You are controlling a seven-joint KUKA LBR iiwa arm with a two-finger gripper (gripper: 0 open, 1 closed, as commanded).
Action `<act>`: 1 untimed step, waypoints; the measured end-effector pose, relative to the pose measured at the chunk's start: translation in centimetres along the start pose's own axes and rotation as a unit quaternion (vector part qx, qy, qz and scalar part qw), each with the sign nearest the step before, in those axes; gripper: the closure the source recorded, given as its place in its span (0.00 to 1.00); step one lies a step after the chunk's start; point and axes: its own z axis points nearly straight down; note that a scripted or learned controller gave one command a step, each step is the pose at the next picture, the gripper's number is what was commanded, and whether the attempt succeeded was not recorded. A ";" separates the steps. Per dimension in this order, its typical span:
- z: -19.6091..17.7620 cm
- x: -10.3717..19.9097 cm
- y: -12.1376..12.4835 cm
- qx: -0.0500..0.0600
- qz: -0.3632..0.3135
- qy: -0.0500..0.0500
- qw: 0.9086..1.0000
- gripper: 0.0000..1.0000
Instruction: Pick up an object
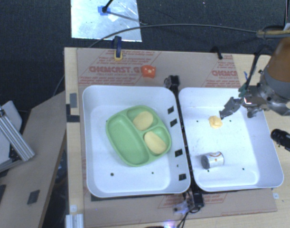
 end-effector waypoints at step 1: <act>6.0 0.6 -0.1 0.002 0.001 0.001 1.000 0.00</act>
